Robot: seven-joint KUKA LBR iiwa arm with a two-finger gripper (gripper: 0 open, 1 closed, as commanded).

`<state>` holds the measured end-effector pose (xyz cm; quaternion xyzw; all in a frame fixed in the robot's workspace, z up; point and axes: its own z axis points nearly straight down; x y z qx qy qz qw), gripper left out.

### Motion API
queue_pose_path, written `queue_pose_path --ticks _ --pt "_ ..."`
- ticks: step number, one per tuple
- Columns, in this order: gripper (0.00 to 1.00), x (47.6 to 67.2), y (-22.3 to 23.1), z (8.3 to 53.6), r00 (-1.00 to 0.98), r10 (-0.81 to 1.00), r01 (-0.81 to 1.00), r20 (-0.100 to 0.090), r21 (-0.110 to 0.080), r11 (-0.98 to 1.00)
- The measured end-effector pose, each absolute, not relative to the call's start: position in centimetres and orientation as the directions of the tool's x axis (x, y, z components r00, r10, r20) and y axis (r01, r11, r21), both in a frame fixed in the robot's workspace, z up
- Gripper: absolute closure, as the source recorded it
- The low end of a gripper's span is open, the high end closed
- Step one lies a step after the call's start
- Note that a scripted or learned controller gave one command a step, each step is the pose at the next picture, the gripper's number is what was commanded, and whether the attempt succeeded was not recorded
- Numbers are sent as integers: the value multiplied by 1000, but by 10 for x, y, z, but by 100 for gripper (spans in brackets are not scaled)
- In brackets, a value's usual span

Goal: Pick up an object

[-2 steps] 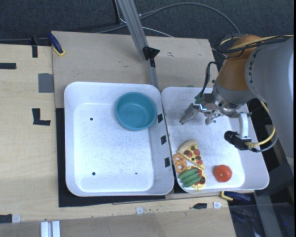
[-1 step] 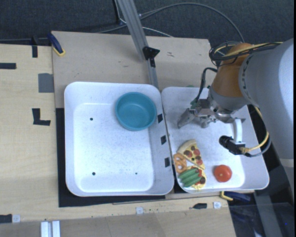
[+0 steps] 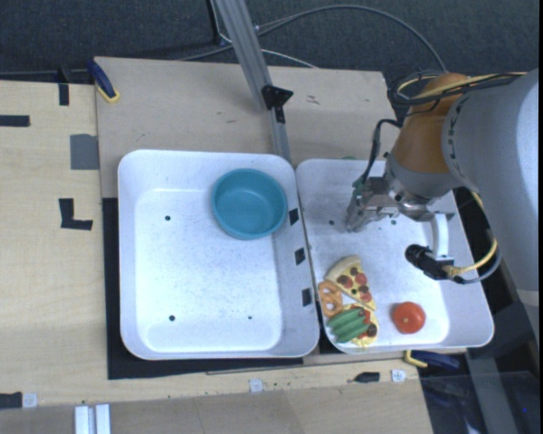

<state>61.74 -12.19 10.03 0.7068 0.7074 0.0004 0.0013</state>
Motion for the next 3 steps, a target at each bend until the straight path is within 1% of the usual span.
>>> queue_pose_path --ticks 1,2,3 --pt "100 616 -118 162 -1 1000 1000 -1 5 1" --pt "100 617 -118 214 0 1000 1000 0 4 1" --pt "100 632 -73 218 -4 1000 1000 1 0 4"
